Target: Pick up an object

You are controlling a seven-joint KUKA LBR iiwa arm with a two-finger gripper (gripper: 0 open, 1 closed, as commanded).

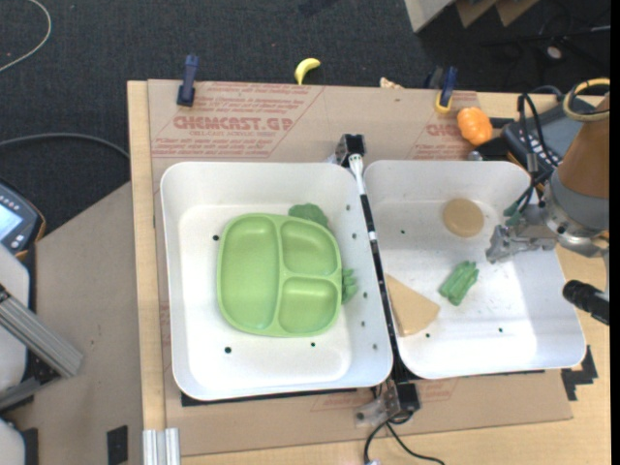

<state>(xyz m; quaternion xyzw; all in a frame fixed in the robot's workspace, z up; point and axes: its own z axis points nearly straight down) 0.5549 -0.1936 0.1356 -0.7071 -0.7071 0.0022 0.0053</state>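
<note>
White plastic, two shallow bins side by side on my bench: the left bin (194,347) and the right bin (552,342); largest item, a green divided plate (279,274) lying flat in the left bin, with a dark green leafy piece (310,214) poking out at its far edge; next, a tan wedge (411,308) in the right bin against the dividing wall; a round tan disc (464,217) toward the far side of that bin; a small green ridged piece (458,283) between wedge and disc, apart from both; the gripper (506,243) sits low over the right bin's right half, near the green piece and the disc, touching neither as far as I can see; whether its fingers are spread or closed I cannot tell; nothing shows between them. Risks, as I judge them: closing on bare bin floor between disc and green piece; the flat disc slipping out from the fingertips; nudging the green piece aside on descent.
</note>
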